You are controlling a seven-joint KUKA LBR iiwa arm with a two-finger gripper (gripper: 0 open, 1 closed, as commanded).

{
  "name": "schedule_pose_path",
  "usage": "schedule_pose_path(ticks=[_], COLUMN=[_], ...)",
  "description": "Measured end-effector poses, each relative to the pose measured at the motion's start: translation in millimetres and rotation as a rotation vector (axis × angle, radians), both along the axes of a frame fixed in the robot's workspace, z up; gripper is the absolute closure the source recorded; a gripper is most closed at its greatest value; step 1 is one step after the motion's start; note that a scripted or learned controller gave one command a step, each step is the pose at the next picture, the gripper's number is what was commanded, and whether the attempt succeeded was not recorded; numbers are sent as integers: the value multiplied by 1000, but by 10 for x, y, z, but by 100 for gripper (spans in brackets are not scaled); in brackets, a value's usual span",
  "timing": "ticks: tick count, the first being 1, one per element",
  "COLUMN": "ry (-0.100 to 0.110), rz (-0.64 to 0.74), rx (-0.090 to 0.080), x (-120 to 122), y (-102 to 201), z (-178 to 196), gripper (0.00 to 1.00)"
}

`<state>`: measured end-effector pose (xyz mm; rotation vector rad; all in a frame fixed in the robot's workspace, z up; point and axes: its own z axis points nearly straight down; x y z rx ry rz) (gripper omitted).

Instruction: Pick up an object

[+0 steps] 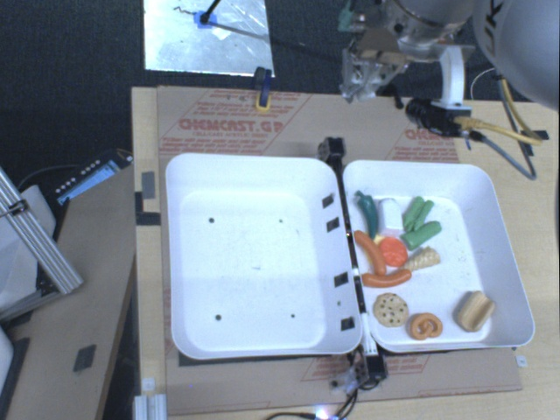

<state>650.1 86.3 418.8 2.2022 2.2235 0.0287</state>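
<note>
Several toy foods, among them a cookie [390, 309], pretzel [425, 325] and sausage [386, 278], lie in the right bin [501, 226], while the gripper [360, 84] hangs beyond its far edge, seemingly holding nothing.

The desk [149, 129] is a pale wooden top, largely covered by a flat sheet of brown cardboard [236, 121] printed with red lettering. On the cardboard two shallow white bins sit side by side, touching along a black clipped seam: the left bin [254, 252] and the right bin [499, 234]. At the far edge of the cardboard, a small blue and yellow clamp [262, 90] stands.
</note>
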Motion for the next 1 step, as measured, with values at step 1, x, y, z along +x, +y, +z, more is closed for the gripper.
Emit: schedule_pose_path(ticks=[1], ry=[25], rz=[1], rx=[-2], x=[-68], y=[711], z=[-673], gripper=[100])
